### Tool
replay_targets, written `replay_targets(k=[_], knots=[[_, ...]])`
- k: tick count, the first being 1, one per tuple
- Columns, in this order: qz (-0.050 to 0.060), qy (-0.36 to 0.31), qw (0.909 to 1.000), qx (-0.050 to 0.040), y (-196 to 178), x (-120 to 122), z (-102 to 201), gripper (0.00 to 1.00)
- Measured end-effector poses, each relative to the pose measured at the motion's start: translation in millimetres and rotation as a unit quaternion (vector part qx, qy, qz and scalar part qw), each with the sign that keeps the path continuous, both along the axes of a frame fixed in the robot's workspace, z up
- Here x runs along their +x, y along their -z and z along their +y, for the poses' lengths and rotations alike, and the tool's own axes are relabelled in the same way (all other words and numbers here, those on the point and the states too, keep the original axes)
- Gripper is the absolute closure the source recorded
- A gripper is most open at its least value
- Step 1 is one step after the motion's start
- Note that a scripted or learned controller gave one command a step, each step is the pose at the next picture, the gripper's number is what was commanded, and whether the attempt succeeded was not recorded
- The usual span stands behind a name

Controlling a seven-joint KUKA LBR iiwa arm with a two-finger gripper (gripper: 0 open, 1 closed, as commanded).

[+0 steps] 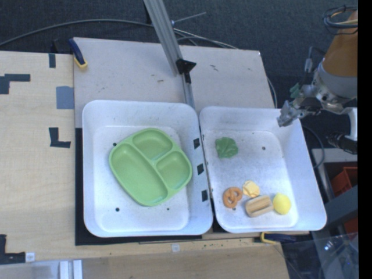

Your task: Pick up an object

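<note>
The right bin [302, 156] holds a green leafy piece [226, 147] near its left side. Along its front lie a brown pretzel [232, 197], a small yellow piece [251, 188], a tan hot-dog bun [258, 206] and a yellow lemon [281, 203]. My gripper [286, 116] hangs over the bin's back right rim, well away from all of them. Nothing shows between its fingers.
The left bin [93, 156] carries a green divided plate [150, 165]. A slanted metal rod [167, 34] with a black clamp crosses the back of the bench. A blue and yellow tool [77, 53] lies at the far left. Cables run behind the board.
</note>
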State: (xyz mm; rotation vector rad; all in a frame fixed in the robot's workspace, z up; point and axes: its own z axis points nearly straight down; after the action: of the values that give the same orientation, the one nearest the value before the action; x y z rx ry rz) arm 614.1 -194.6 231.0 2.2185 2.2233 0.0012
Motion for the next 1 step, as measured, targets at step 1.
replay_targets(k=[1], knots=[[0.002,-0.002,1.0,0.0007,11.3,-9.1,53.3,1.0]])
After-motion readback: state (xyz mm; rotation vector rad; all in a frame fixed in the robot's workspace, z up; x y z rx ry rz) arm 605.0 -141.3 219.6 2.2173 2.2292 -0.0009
